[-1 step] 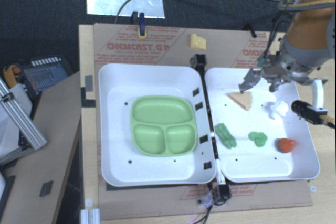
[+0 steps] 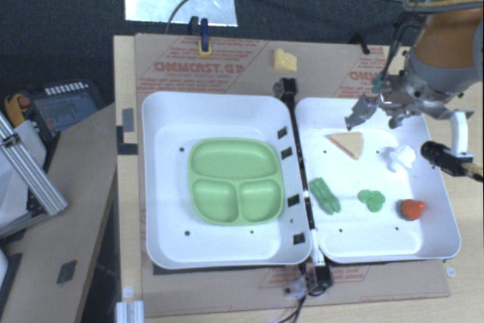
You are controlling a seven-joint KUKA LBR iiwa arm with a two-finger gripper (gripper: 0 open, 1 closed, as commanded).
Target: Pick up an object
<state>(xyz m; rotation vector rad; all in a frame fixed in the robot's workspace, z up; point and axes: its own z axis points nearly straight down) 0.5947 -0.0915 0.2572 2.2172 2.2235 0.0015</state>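
Tan wedge point(image 2: 347, 144): long axis diagonal, tip pointing upper-left; gripper point(image 2: 361, 114) near.

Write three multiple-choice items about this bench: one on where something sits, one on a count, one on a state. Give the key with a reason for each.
1. Where does the green divided plate lie?
A. in the left bin
B. in the right bin
C. on the cardboard behind the bins

2. How many small objects lie in the right bin?
A. two
B. five
C. eight

3. How does the tan wedge stand to the gripper?
A. clamped between the jaws
B. lying on the bin floor, below and left of the gripper
C. lifted above the left bin

Key: 1 A, the plate lies inside the left bin. 2 B, the tan wedge, white piece, long green piece, small green piece and red piece make five. 3 B, the wedge lies flat on the floor, apart from the gripper.
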